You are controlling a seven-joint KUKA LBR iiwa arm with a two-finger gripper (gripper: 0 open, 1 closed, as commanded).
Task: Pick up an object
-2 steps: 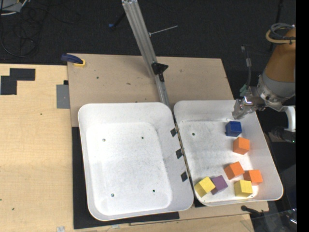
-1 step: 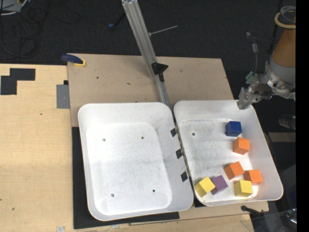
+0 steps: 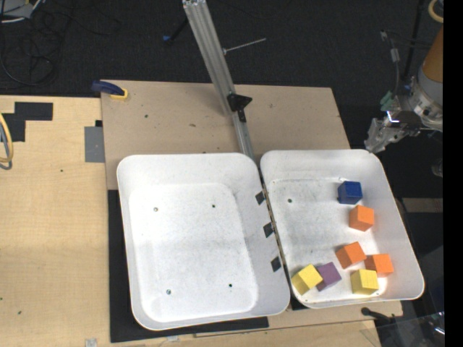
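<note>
Yellow cube (image 3: 364, 281) sits lowest in the right bin (image 3: 318, 166), blocks clustered lower right. My gripper (image 3: 379, 134) hangs at upper right, just outside the bin's corner; can't tell its state. Nothing picked yet: descent, grasp and lift all remain.

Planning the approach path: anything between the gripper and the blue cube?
In the camera view, the bin's raised white rim and bare bin floor separate the gripper from the blue cube. No blocks intervene.

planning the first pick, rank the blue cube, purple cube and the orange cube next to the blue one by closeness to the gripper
From the gripper:
1. Blue foam cube, right bin's far side.
2. Orange foam cube, just below the blue one.
3. Purple foam cube, near edge.
</note>
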